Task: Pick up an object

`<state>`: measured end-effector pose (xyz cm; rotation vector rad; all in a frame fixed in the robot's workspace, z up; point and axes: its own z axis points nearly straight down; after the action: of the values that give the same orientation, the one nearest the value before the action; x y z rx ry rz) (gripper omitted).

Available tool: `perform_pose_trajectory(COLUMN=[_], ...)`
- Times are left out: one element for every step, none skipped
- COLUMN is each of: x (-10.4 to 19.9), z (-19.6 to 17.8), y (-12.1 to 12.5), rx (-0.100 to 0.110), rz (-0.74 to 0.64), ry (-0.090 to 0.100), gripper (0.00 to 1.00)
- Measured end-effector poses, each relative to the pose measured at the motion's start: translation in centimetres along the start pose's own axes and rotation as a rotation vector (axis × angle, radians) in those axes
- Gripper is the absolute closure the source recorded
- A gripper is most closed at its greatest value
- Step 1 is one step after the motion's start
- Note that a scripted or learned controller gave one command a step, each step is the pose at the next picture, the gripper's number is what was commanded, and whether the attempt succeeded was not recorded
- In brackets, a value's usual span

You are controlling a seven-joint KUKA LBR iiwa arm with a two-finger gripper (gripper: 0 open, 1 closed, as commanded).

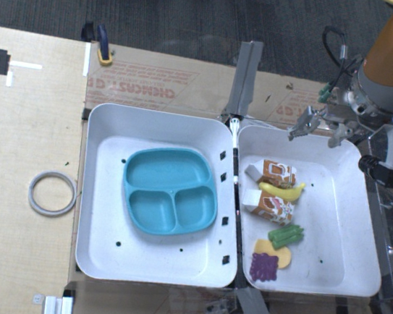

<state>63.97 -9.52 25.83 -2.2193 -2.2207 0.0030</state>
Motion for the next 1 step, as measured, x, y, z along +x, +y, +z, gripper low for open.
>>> perform_pose_trajectory(x=[-0.63], z=[12.77], y=[-5.64], rx=[0.001], rz=[0.134], ry=[0.0], gripper=[0.0])
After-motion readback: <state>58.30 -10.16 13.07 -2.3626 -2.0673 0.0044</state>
